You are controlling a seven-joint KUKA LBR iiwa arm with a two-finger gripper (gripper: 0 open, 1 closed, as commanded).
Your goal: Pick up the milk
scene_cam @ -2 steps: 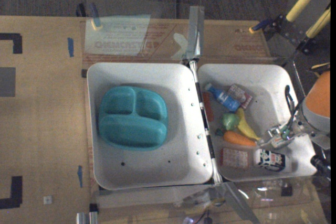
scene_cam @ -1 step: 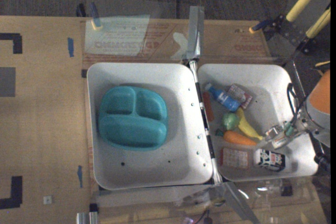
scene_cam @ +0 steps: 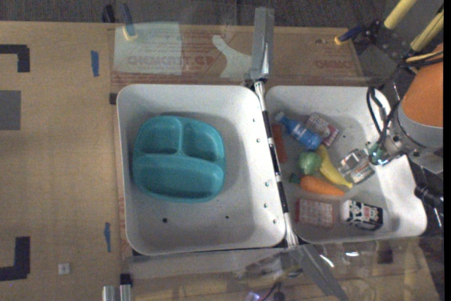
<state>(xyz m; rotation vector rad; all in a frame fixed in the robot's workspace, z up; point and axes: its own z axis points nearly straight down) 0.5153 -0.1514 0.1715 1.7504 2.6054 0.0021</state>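
The milk (scene_cam: 363,213) is a small carton with black and white cow patches. It lies on its side near the front right corner of the right bin (scene_cam: 405,218). My gripper (scene_cam: 357,166) reaches in from the right and hangs low over the middle of that bin, just behind the milk and beside a yellow banana (scene_cam: 332,173). The milk lies apart from the gripper, untouched.
In the right bin lie a blue bottle (scene_cam: 299,130), a pink packet (scene_cam: 323,127), a green item (scene_cam: 309,162), an orange carrot (scene_cam: 320,185) and a reddish box (scene_cam: 315,211) left of the milk. The left bin (scene_cam: 239,109) holds a teal divided plate (scene_cam: 180,156).
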